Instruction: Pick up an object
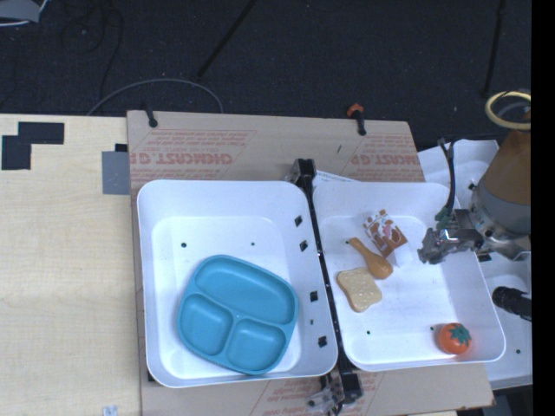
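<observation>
Starting at the near edge of the right-hand shallow white bin (494,345), a small round orange fruit with a green top (453,338) sits in the front corner, well apart from everything else. Farther in lie a pale toast-shaped slice (359,289) and, touching its upper corner, a tan wooden spoon-like piece (371,259) whose long axis runs diagonally from upper left to lower right. Just beyond that rests a small red-and-white patterned packet (384,230). The dark two-finger gripper (433,250) hangs over the bin's right part, level with the spoon and packet; whether it is spread or closed cannot be told, and nothing is seen in it. The nearest candidates lie to its left, so the next reach likely goes leftward. The left white bin (156,232) holds a blue three-compartment plastic plate (236,313).
</observation>
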Controlling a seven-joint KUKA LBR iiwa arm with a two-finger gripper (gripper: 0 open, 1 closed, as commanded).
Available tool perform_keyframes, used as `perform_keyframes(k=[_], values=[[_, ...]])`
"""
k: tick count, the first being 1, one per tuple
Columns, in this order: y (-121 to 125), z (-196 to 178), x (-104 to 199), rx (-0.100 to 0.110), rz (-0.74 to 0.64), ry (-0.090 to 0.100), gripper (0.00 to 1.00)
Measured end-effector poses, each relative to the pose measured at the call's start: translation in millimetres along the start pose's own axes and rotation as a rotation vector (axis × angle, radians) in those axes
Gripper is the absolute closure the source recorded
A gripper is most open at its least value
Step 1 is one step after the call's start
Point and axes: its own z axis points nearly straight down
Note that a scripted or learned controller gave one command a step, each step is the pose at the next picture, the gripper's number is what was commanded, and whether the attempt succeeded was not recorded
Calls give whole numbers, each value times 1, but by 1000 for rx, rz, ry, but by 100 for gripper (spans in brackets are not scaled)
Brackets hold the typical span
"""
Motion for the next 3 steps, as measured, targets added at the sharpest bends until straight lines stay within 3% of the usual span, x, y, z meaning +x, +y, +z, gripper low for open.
perform_keyframes(k=[1,3], values=[[2,-63,0,-2,0,-1,100],[2,-53,112,6,-3,3,100]])
